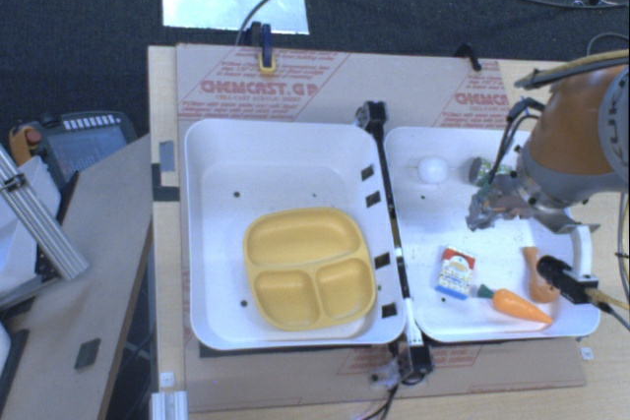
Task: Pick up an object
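The gripper [489, 209] hung low inside the right bin [423, 315], its opening impossible to judge and nothing visibly held. Taking the small box [456, 271] as the landmark: the gripper sat just above and right of it, the white ball [431, 169] well above it, the carrot [516, 306] close at its lower right. The yellow divided tray [308, 266] lay left of it, in the left bin [212, 310].

left bin [212, 162]: white | right bin [423, 310]: white | divided tray [307, 266]: yellow | ball [431, 169]: white | small box [456, 271]: red, white and blue print | toy carrot [518, 306]: orange, green tip | arm [576, 128]: orange band, grey below | board [325, 84]: tan with red lettering | floor [79, 5]: dark
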### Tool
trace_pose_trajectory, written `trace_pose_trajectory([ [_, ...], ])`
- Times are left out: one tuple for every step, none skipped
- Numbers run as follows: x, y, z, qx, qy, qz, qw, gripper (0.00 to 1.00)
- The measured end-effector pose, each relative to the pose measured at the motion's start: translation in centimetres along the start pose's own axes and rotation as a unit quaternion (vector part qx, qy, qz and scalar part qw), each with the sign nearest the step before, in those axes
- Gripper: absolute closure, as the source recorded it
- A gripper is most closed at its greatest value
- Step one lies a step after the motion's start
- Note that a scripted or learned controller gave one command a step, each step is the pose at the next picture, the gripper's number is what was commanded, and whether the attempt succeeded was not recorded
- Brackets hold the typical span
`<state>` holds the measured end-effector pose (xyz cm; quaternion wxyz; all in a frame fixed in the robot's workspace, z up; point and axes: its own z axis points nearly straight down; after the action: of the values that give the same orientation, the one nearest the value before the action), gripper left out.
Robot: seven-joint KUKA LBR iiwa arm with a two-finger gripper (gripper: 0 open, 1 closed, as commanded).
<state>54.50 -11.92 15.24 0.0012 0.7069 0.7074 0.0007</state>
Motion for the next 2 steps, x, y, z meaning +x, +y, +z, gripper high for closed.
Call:
trace_pose_trajectory([
  [-0.5, -0.2, -4.5, -0.002, 0.000, 0.000, 1.0000, 1.00],
  [-0.5, 0.0, -6.6, -0.001, 0.000, -0.001, 1.0000, 1.00],
])
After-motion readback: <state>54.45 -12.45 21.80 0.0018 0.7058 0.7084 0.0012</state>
